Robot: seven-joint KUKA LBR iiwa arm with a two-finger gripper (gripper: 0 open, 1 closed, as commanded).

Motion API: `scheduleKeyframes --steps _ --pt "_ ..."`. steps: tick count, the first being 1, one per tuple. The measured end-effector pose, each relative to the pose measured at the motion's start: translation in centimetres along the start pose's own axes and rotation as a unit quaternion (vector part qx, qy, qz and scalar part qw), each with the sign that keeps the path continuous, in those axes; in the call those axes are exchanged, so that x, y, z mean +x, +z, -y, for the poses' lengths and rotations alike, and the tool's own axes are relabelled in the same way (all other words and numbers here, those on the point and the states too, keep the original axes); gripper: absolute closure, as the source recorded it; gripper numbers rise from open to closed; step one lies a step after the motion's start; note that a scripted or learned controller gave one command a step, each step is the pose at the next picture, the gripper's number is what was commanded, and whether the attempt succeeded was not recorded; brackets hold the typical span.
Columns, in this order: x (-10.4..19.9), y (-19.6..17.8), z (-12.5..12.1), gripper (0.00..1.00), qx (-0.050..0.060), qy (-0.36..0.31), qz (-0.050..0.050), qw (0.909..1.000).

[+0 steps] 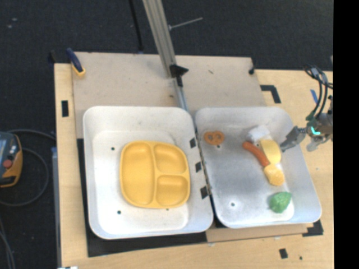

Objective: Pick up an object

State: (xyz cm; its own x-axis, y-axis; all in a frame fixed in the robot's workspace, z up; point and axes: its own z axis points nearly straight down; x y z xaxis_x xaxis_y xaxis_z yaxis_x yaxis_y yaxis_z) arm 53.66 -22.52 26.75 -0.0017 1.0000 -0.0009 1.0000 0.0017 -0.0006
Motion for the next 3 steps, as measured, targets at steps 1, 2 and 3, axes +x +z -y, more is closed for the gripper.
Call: scheduleKeyframes --steps 1,2,3 --pt "0.0 -0.1 0.0 0.0 -0.001 0.0 0.0 1.0" --pt "0.5 4.5 -0.6 0.0 0.001 0.0 0.0 1.0" --pt "0.9 8.8 -0.4 0.0 0.001 0.001 0.0 1.0"
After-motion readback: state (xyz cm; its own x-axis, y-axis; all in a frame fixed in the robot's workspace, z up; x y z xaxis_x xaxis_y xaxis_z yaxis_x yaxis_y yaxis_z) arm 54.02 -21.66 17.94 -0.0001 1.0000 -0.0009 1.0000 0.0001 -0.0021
